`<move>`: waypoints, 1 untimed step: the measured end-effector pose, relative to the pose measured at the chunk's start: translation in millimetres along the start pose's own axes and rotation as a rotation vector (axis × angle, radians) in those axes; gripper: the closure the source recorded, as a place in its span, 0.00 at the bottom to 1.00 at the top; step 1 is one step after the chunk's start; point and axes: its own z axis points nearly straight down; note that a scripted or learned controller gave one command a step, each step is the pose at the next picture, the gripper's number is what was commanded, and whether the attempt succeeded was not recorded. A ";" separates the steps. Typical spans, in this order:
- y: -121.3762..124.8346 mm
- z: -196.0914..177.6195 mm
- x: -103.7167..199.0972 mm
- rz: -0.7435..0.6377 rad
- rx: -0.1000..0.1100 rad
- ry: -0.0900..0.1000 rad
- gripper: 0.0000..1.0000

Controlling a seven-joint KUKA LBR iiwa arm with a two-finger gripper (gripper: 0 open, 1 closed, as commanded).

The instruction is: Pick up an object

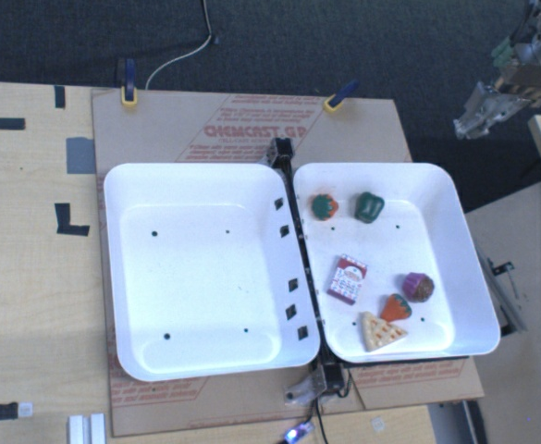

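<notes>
Up at the view's top right corner, the gripper [492, 109] hangs over the dark floor, outside both bins and off the bench's cardboard sheet [252, 132]; whether it is open or closed cannot be told from here, since it shows as a pale grey blur with nothing visibly held. Everything to pick lies below and to the left of it, in the right bin [455, 276]. Nearest to it is a green toy pepper [369, 207], near that bin's far wall, with a small round toy in green and orange [324, 207] just beside the pepper, farther left from the gripper and close to the divider where the two bins meet. Lower down, well apart from the gripper, a small red and white carton [348, 279] lies flat near the bin's middle. Farther toward the near edge sit a purple round toy [418, 287], a red strawberry-like toy [397, 308] touching or almost touching it, and a tan wedge like a pizza slice [379, 332] just beside the strawberry. The left bin [122, 276] lies farthest from the gripper, past the row of black clips [292, 285] along the shared rim. Two clamps, one yellow-tipped [128, 86] and one blue and yellow [340, 94], grip the cardboard's far edge, left of the gripper.
</notes>
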 end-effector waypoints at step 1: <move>-103.4 50.5 31.9 0.002 0.006 0.002 1.00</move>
